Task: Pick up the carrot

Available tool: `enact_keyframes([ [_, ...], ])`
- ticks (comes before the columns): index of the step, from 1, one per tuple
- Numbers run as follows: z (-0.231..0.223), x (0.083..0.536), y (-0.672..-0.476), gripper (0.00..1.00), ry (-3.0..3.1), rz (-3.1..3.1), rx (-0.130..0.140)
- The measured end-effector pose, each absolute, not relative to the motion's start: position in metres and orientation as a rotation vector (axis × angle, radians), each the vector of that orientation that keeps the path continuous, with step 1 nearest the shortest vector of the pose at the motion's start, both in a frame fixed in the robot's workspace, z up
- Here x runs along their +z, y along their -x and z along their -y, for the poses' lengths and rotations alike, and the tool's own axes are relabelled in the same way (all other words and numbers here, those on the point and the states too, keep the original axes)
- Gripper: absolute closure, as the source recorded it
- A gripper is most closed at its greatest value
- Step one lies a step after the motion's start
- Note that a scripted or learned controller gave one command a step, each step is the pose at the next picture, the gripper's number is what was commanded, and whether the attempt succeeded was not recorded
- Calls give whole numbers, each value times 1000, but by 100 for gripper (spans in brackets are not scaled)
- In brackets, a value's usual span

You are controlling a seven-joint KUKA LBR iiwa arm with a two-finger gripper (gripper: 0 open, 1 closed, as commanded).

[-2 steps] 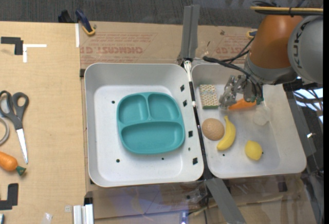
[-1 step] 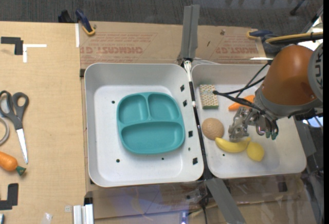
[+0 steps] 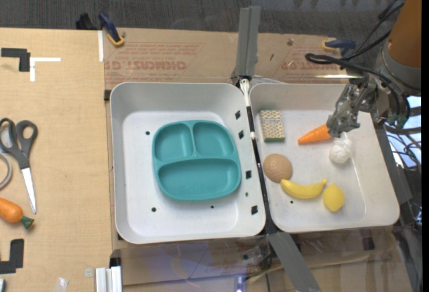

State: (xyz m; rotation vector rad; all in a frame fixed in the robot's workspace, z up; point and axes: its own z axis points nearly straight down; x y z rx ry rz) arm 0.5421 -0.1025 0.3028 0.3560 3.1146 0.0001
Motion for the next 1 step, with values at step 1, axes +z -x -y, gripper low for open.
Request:
enact_keyframes([
  [1,97,124,-492,100,-51,-3141,1],
])
